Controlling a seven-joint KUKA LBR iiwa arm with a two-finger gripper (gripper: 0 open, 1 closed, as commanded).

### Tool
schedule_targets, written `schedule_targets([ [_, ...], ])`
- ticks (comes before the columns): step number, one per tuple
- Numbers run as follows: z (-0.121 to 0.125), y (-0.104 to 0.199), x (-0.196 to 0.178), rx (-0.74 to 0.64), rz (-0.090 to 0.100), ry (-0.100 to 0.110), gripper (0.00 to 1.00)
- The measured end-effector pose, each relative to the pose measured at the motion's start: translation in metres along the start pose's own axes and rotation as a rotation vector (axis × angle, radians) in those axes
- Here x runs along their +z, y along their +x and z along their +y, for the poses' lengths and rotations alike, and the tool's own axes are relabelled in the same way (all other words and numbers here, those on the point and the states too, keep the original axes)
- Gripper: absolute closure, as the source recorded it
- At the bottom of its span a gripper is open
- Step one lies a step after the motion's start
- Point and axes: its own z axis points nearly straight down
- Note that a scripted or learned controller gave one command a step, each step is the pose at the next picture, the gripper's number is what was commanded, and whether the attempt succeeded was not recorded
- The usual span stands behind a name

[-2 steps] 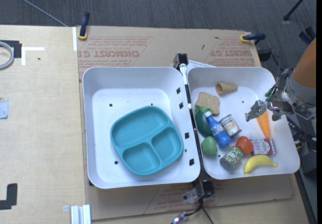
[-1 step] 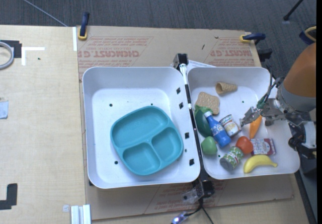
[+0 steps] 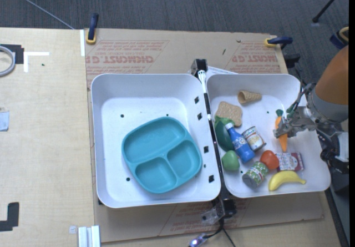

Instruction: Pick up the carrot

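Fingers (image 3: 284, 128) at carrot (image 3: 281, 134), tomato (image 3: 269, 159) and packet (image 3: 290, 161) beside.

The grey arm (image 3: 333, 96) reaches in from the right, gripper (image 3: 285, 126) lowered and pointing left.

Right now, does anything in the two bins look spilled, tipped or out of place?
Nothing stands out. The blue tray sits alone in the left bin. The toy food lies jumbled in the right bin, nothing over the rim. The end effector is at the carrot.
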Motion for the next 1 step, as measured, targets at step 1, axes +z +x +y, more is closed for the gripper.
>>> schedule_targets([
  [1, 0.0008, 0.0506, -0.0781, -0.005, -0.002, -0.001, 1.0],
])
